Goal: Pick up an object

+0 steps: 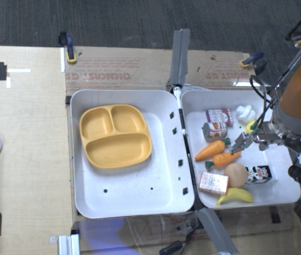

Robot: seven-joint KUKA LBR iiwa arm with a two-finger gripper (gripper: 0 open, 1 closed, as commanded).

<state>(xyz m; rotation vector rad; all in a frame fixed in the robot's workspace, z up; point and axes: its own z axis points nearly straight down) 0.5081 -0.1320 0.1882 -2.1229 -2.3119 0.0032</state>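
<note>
The right bin (283, 195) holds several toy foods. Two orange carrots lie side by side in its middle, the upper carrot (210, 149) and the lower carrot (225, 159). My gripper (240, 144) reaches in from the right and sits low, just above the right end of the lower carrot. I see nothing lifted off the bin floor. A small can (214, 130) and a dark red box (218, 116) lie behind the carrots.
A beige ball (236, 174), a pink carton (214, 183), a banana (235, 196) and a black-and-white carton (259, 174) crowd the bin's front. A white lump (244, 112) and a yellow ball (252, 126) sit at the back right. The left bin (134, 195) holds a yellow divided plate (116, 136).
</note>
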